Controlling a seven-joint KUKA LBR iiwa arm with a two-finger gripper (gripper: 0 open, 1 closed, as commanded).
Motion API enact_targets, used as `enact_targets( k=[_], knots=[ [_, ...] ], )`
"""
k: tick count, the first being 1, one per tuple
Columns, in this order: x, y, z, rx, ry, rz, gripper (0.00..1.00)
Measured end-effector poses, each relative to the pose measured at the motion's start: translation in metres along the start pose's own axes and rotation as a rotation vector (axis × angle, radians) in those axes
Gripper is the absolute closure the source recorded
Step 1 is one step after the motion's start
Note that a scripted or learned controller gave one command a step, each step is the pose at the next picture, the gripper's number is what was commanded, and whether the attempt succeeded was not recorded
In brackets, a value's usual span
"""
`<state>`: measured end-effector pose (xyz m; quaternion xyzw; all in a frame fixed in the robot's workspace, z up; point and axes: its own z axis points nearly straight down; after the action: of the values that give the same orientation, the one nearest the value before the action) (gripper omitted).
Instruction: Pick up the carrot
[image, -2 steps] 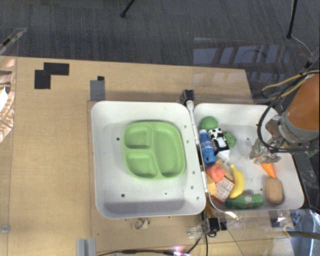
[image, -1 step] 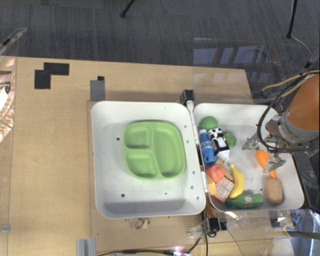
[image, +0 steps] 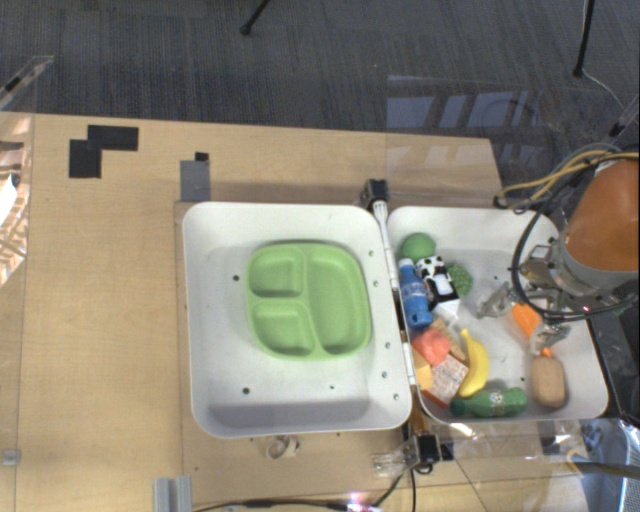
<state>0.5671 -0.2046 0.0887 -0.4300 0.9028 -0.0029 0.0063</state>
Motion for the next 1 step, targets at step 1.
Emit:
enact_targets(
  k=[1],
  knots=[
    [-0.0037,-0.0037,-0.0151,0.012,-0.009,0.002,1.00]
  ],
)
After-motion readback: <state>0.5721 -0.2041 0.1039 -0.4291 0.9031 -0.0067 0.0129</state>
